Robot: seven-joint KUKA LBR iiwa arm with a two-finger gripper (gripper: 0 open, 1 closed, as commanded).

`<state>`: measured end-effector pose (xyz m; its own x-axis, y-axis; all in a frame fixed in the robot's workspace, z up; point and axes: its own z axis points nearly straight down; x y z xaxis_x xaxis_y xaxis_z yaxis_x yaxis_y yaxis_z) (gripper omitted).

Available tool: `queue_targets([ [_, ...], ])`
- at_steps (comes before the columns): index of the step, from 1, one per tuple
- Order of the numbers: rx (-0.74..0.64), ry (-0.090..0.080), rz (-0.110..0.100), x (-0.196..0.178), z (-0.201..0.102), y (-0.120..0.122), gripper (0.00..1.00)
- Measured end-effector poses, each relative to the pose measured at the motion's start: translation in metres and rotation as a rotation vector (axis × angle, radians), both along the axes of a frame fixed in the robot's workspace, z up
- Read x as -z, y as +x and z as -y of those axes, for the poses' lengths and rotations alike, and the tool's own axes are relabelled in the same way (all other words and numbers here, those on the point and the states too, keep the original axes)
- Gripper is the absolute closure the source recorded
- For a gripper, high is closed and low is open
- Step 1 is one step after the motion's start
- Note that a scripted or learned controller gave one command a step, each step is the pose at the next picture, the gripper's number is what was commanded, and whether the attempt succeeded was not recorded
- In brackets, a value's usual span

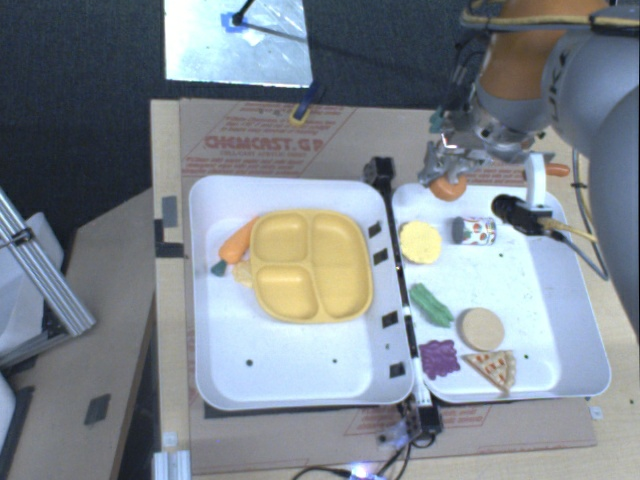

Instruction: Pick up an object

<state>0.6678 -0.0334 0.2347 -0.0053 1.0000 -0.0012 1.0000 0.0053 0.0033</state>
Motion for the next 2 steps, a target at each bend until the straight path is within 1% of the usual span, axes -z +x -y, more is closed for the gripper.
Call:
queue_targets([
  [1, 0.005, 0.0, -0.002, 0.009, 0.012, -0.007, 1.0],
  [2, 0.0, 0.001, -0.001, 0.004, -0.006, -0.004, 1.0],
])
